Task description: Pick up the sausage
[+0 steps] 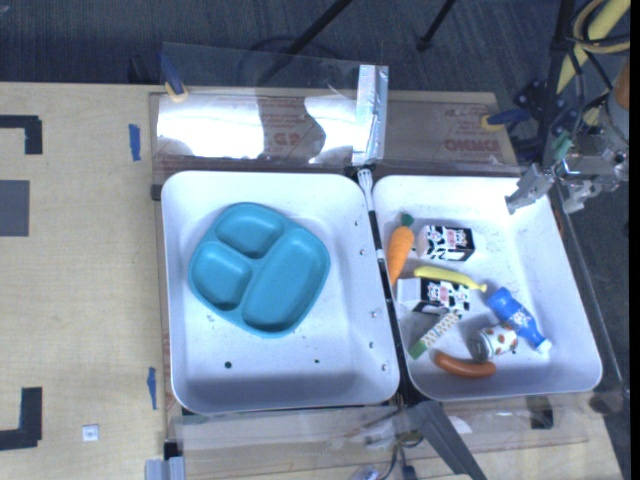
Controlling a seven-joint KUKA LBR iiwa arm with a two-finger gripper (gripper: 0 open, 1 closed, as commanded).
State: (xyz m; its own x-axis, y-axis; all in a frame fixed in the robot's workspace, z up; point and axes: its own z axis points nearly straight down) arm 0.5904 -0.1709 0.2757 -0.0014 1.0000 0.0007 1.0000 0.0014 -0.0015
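The sausage (463,365) is a reddish-brown curved piece lying flat near the front edge of the right bin (570,358). My gripper (548,196) hangs over the far right corner of that bin, well behind the sausage and apart from it. Its fingers (521,197) are spread open with nothing between them.
Around the sausage lie a small round can (497,342), a blue bottle (518,318), a green-tipped stick (432,333), a banana (450,278), two cow-print cartons (447,240) and a carrot (399,251). The left bin (200,368) holds a blue divided plate (260,266).
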